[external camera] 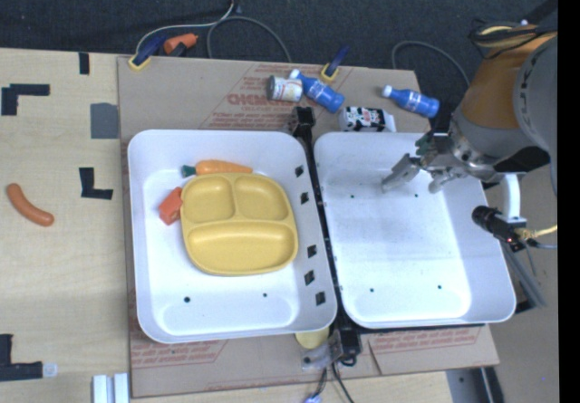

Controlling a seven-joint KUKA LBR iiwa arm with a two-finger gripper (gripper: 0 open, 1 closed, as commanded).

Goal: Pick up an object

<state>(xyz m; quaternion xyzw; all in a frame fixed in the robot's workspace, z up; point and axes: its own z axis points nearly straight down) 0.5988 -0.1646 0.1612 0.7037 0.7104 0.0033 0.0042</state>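
yellow divided plate with three compartments, in left bin | carrot touching its far edge | gripper open, nothing held, over right bin | cardboard print illegible

**Right bin open, left bin crowded**

The right bin offers a bare floor below the gripper. In the left bin, a yellow divided plate fills the middle, with a carrot touching its far edge.
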